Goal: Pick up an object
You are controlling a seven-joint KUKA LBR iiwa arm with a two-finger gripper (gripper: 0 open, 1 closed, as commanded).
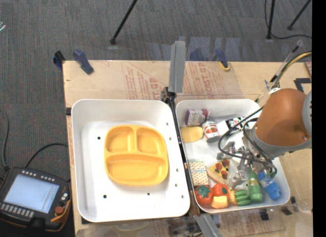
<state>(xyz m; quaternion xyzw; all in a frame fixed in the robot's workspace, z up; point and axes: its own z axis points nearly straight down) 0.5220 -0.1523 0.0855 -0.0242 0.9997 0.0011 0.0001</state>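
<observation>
The arm reaches in from the right, its orange band (pixel 281 117) hanging over the right bin (pixel 253 104). Below the band, the gripper (pixel 239 168) sits low among the toys in that bin, with cables looping around it — whether it is released or clenched on anything cannot be told from this slant.

The right bin holds a scatter of play food. A purple pouch (pixel 196 116) lies near the far wall, with a pale yellow round piece (pixel 191 134) just in front of it and a small red-and-white can (pixel 210 129) beside that. Nearer the front lie a cracker packet (pixel 198 172), a pizza slice (pixel 219 172), a red tomato (pixel 203 194), a green bottle (pixel 254 189) and a blue bottle (pixel 269 185) — the two bottles just beside the gripper.

The left bin (pixel 81 129) carries a yellow divided plate (pixel 136 155), lying flat near its middle. Both bins rest on the table (pixel 122 80).
</observation>
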